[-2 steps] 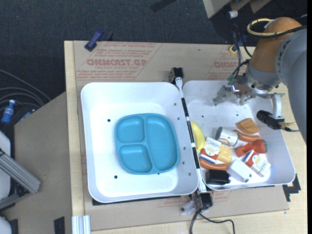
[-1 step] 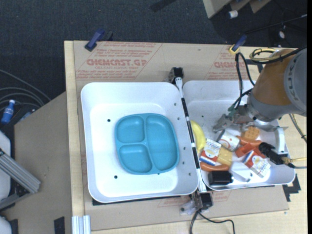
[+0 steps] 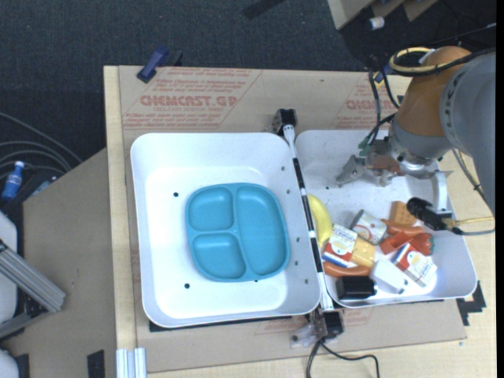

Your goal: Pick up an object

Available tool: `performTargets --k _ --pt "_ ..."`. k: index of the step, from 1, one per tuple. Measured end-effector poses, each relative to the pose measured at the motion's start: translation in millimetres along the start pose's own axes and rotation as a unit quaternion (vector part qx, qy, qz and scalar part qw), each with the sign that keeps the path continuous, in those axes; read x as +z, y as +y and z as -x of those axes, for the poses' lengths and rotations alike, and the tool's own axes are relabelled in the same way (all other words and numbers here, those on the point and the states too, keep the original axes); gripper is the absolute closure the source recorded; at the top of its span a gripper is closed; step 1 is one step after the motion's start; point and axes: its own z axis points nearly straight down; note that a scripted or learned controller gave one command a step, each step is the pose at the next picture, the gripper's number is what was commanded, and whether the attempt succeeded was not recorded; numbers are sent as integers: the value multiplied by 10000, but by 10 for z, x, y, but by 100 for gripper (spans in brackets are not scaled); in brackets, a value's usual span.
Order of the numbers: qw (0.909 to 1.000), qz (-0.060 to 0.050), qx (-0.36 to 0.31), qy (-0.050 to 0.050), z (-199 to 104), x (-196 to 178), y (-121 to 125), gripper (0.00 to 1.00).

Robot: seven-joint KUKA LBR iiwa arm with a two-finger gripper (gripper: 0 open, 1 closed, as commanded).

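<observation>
The right bin holds a heap of small items in its near half: a yellow banana by the left wall, a yellow and orange packet, a black block, a white box, a red and white packet and an orange piece. My gripper hangs over the bare far part of this bin, up and right of the banana. It is open with nothing between its fingers. The grey arm with its orange band comes in from the upper right.
The left bin holds a blue divided plate. A black clamp sits where the bins meet at the far side. A blue tool lies on the bench's far left corner. Cables run along the floor at left.
</observation>
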Motion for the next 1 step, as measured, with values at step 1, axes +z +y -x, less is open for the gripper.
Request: performTargets --k 1 --pt "10000 5 0 -5 214 -2 363 0"
